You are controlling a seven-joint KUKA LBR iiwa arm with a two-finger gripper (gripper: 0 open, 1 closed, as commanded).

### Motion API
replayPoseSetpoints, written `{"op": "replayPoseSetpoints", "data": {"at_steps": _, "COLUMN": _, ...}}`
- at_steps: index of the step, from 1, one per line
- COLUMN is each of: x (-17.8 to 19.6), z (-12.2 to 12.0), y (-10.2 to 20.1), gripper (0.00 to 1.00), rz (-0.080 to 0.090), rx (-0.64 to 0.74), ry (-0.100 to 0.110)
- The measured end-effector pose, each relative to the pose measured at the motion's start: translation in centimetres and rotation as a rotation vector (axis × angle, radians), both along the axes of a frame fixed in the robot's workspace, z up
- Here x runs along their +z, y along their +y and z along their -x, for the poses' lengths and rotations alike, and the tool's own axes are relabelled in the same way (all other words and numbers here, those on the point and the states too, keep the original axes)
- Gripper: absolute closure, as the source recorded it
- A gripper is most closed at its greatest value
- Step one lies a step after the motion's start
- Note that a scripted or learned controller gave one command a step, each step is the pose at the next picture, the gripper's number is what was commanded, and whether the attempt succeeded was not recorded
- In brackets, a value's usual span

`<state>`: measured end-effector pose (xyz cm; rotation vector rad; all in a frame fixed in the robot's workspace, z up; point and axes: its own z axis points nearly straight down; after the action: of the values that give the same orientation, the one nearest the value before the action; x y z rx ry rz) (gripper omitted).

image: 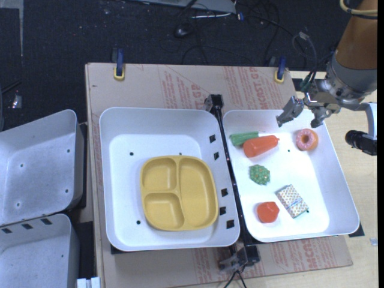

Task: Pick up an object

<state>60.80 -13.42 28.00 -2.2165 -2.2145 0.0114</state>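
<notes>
nothing picked up yet. hand (305, 114) hovering at the far edge of the right bin (336, 179), fingers apart, empty. pink donut (306, 140) just near of it, toy carrot (257, 144) to the left; descent, closing and lift all left to do.

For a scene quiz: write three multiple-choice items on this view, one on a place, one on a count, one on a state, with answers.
1. Where is the yellow tray?
A. left bin
B. right bin
C. on the cardboard

2. How many things lie in the right bin?
A. two
B. five
C. eight

3. What is the gripper doing?
A. holding the donut
B. open, holding nothing
C. pressing the tray

Answers:
1 A: the tray sits in the left bin.
2 B: carrot, donut, green lump, red piece and patterned box.
3 B: its fingers are spread above the bin's far edge with nothing between them.
</notes>
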Motion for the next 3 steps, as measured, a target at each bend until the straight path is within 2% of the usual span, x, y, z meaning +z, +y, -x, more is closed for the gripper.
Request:
{"op": "replayPoseSetpoints", "data": {"at_steps": 1, "x": 0.7, "z": -0.2, "y": 0.0, "gripper": 0.0, "rz": 0.002, "rx": 0.002, "ry": -0.012}}
{"op": "replayPoseSetpoints", "data": {"at_steps": 2, "x": -5.6, "z": 0.4, "y": 0.3, "gripper": 0.0, "rz": 0.0, "rx": 0.0, "ry": -0.005}}
{"op": "replayPoseSetpoints", "data": {"at_steps": 3, "x": -10.4, "z": 1.3, "y": 0.2, "gripper": 0.0, "rz": 0.0, "rx": -0.001, "ry": -0.006}}
